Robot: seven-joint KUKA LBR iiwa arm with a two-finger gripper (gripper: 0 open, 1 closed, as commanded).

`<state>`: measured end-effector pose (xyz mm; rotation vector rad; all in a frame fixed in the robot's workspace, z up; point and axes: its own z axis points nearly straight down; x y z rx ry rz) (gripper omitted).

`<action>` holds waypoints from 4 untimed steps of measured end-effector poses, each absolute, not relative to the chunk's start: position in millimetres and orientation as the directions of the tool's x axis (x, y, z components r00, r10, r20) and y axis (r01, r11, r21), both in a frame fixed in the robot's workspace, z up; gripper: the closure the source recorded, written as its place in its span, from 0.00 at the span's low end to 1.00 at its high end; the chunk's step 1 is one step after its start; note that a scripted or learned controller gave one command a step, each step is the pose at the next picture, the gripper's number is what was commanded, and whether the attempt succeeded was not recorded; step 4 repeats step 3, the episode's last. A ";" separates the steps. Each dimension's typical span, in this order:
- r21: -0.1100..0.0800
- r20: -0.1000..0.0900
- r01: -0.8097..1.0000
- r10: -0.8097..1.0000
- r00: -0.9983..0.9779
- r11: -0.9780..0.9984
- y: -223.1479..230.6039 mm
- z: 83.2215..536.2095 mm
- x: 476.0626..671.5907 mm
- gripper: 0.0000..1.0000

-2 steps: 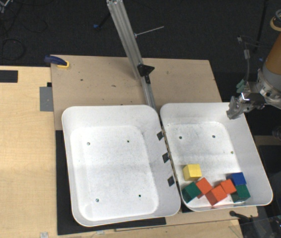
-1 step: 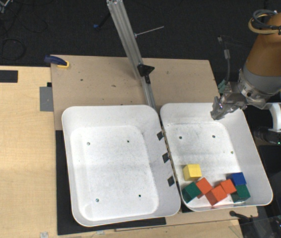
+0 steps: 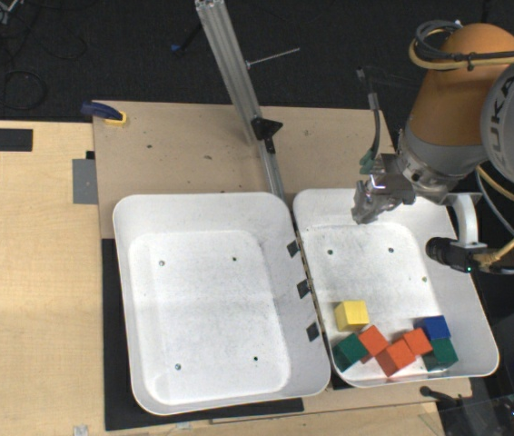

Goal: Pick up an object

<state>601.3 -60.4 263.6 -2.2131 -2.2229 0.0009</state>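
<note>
grey kuka arm with a broad orange band above the wrist (image 3: pixel 461 80), reaching in from 3 o'clock. two-finger metal gripper (image 3: pixel 366 209) hanging over the far end of the right-hand shallow white plastic bin (image 3: pixel 402 243), toward that bin's 11 o'clock corner, well apart from the blocks. nothing seen between the fingers; how far apart they stand, impossible to tell at this slant.

all the blocks gathered at the near end of the right-hand bin, around its 6 o'clock edge. small yellow cube (image 3: pixel 351 313) farthest up, at 12 o'clock of the cluster, just beside a tilted orange-red block (image 3: pixel 372 340) at its 5 o'clock. dark green block (image 3: pixel 350 350) at 8 o'clock of that one, touching it, close to the bin's left wall. larger orange-red block (image 3: pixel 400 351) in the middle of the group. blue cube (image 3: pixel 434 327) at its 2 o'clock, and a second dark green block (image 3: pixel 439 354) right below the blue one, at 6 o'clock of it, near the bin's rim.

left-hand shallow white plastic bin (image 3: pixel 207 298) lying beside the right one, rims close along the shared edge, with small black clips (image 3: pixel 303 288) between them.

long grey aluminium rail (image 3: pixel 234 75) running from 12 o'clock down toward the gap between the bins. tan wooden bench top (image 3: pixel 30 271) under everything, dark floor with cables beyond at 12 o'clock.
</note>
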 end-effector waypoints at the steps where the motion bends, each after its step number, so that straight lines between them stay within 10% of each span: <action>1: -0.006 0.002 1.000 1.000 -0.004 0.004 -13.4 246.1 595.1 1.00; 4: -0.003 0.001 1.000 1.000 -0.003 0.003 84.2 229.6 586.9 1.00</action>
